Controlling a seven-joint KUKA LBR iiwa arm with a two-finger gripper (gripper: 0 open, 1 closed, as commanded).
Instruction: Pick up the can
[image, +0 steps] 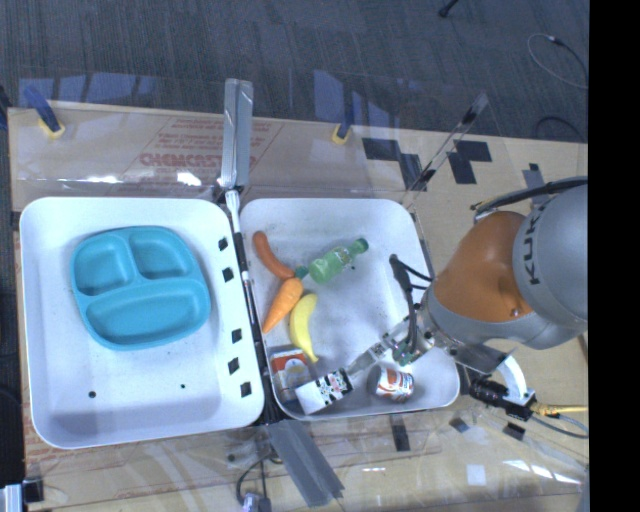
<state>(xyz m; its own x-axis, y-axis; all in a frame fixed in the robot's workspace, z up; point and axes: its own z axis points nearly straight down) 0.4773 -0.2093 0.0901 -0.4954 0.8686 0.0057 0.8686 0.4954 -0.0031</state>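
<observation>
White-and-red metal can: near right bin's front edge, apparently upright; long axis unclear.
Claw: directly above can; grip state cannot be told.

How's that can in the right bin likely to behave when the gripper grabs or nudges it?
The can looks to lie on its side near the right bin's front wall, so it may roll if nudged. Its rounded surface could slip from the gripper. The bottle beside it may hinder rolling leftward.
</observation>
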